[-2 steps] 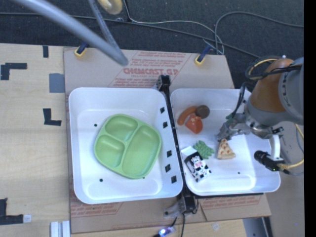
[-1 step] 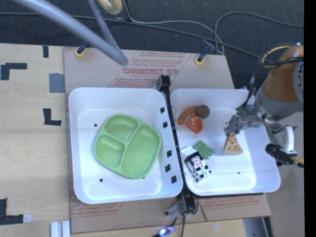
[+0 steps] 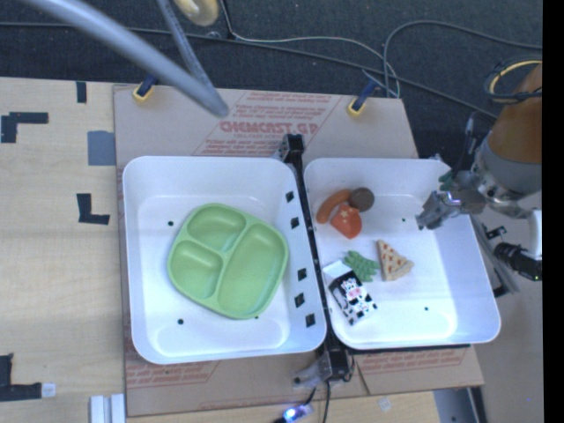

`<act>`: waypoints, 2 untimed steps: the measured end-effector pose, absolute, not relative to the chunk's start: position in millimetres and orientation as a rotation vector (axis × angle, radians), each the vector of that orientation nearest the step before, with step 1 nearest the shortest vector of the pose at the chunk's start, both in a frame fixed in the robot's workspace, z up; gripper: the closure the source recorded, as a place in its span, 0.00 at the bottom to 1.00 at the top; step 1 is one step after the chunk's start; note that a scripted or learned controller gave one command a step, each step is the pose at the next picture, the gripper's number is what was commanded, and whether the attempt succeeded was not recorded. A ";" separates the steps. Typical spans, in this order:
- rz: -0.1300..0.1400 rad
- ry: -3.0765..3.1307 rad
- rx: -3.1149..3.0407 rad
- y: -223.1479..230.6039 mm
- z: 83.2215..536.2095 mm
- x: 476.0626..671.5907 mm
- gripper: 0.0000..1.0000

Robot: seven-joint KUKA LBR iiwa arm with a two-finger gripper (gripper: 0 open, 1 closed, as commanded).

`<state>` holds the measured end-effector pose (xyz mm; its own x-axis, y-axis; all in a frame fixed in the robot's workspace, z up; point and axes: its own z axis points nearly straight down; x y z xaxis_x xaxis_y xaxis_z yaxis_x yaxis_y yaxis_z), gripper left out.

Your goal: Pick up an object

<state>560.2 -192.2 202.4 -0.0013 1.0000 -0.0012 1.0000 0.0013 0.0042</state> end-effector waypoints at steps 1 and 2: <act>0.004 2.222 2.216 -191.7 246.4 561.5 1.00; 0.002 2.230 2.214 -138.7 249.2 570.7 1.00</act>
